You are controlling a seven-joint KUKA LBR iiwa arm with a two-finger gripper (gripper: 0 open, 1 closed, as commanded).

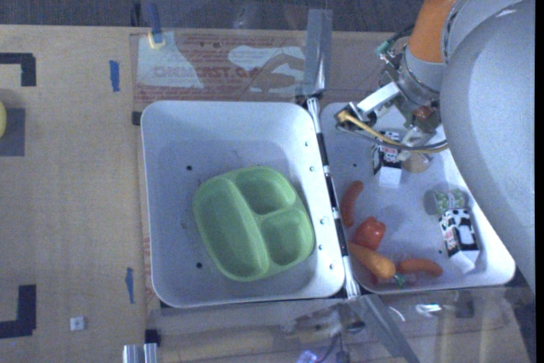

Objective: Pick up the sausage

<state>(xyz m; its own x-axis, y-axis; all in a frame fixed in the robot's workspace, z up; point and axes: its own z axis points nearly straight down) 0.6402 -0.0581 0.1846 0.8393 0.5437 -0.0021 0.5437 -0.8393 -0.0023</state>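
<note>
The two white bins sat side by side on the wooden bench (68, 208), their inner rims touching along a metal seam. The left bin (170, 140) held a green divided plate (253, 223) low in its middle, leaving bare floor along its upper wall and left side. The right bin (367, 187) was more crowded: the arm (484, 98) covered its right part, and the gripper (389, 155) hung over the bin's upper middle, well apart from the food below. Whether its jaws stood open or closed could not be told, and nothing could be seen held in them.

The sausage (420, 267) lay near the bin's lower wall, a short reddish-brown link set almost level, with rounded ends and a smooth skin. Just to its left lay an orange carrot-like piece (375, 262), with a red pepper (369, 231) above that and a slim red chili (350, 201) close to the left rim. Open floor lay between the sausage and the gripper. A black-and-white carton (458, 235) stood to the sausage's upper right; its print was too small to read. Faded lettering on the clear sheet (229, 68) above the bins was also unreadable.
</note>
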